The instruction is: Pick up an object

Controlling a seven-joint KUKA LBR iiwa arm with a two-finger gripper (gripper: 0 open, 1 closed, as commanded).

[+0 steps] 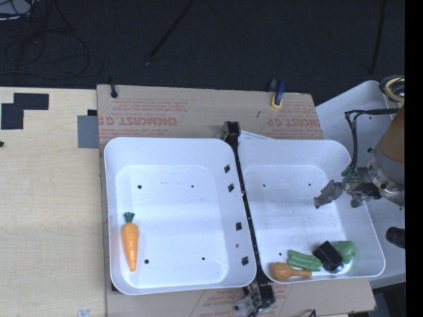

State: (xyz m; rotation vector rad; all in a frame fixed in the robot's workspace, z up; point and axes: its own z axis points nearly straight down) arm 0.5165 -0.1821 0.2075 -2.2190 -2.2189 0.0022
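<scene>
An orange carrot with a green top lies at the front left of the left bin. In the front right corner of the right bin lie a green pod, a black block, a green lump and a tan gourd-shaped toy. My gripper hangs over the right side of the right bin, above and behind that cluster. Its fingers are spread open with nothing between them.
The two bins meet at a black divider rail with clips. Brown cardboard lies under the bins, with a blue and yellow clamp at its back edge. A white stand rises at the right.
</scene>
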